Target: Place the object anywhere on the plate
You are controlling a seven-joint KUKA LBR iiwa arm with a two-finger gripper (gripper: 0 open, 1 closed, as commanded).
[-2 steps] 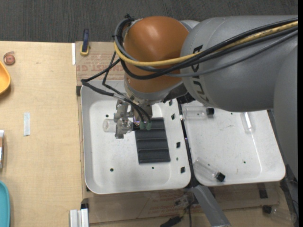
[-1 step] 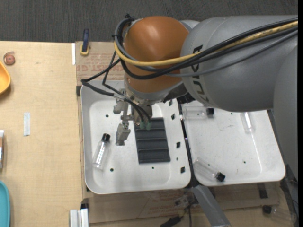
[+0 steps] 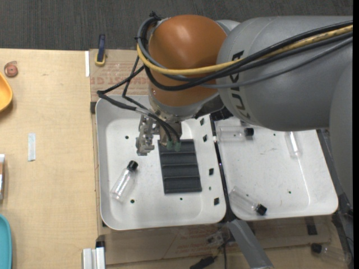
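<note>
Overhead, gripper (image 3: 147, 142) above left bin (image 3: 112, 212) — finger state unclear; no legible writing.

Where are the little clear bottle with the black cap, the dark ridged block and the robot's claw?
clear bottle (image 3: 122, 182), camera view, left bin: mid-body.
dark ridged block (image 3: 180, 167), camera view, left bin: centre of its top.
gripper (image 3: 147, 142), camera view, above left bin: its metal tip.

Two shallow white plastic bins (image 3: 112, 206) look smooth and faintly glossy; the pale wooden benchtop (image 3: 50, 111) is matt, the clear plastic vial (image 3: 123, 182) shiny.
</note>
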